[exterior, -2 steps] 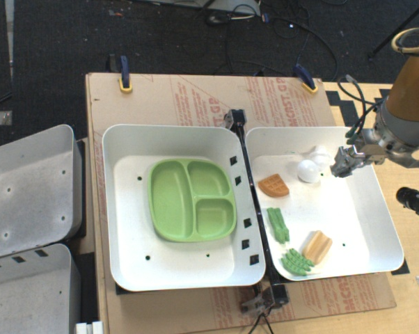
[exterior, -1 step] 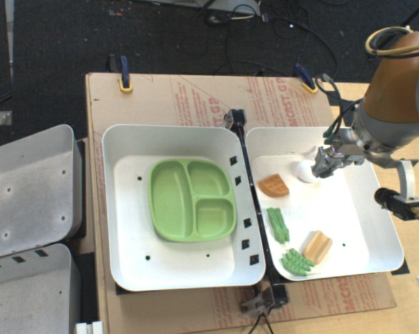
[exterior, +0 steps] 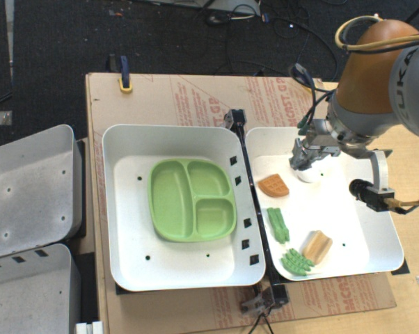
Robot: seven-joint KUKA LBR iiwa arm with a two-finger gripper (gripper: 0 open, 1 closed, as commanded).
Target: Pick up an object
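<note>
Objects for picking lie in the right bin (exterior: 376, 207), while the left bin (exterior: 126, 207) carries 1 green divided plate (exterior: 193, 200). Moving rightward: an orange wedge (exterior: 273, 186), a green pod (exterior: 278, 225), a ridged green piece (exterior: 296, 262) touching a tan block (exterior: 317, 246), and a small white item (exterior: 306, 175) directly beneath the end effector (exterior: 305, 157). Whether that end effector is spread or pressed together cannot be told. Likely risk: the white item, pale against the white floor, slips sideways or gets pushed toward the wedge if the descent lands off-centre
</note>
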